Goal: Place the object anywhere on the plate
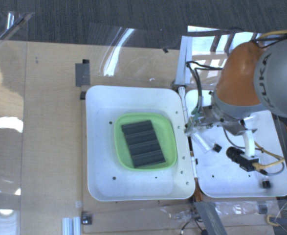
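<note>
A green square plate lies in the middle of the left white bin. A dark grey ribbed block rests flat on the plate, slightly turned, and nothing touches it. The arm's orange band hangs over the right bin. My gripper sits below it, at the left edge of the right bin beside the wall between the bins and to the right of the plate. The wrist hides most of it.
Cables and a black fitting trail from the wrist over the right bin. A small dark piece lies near that bin's front right corner. A metal frame stands behind the bins.
</note>
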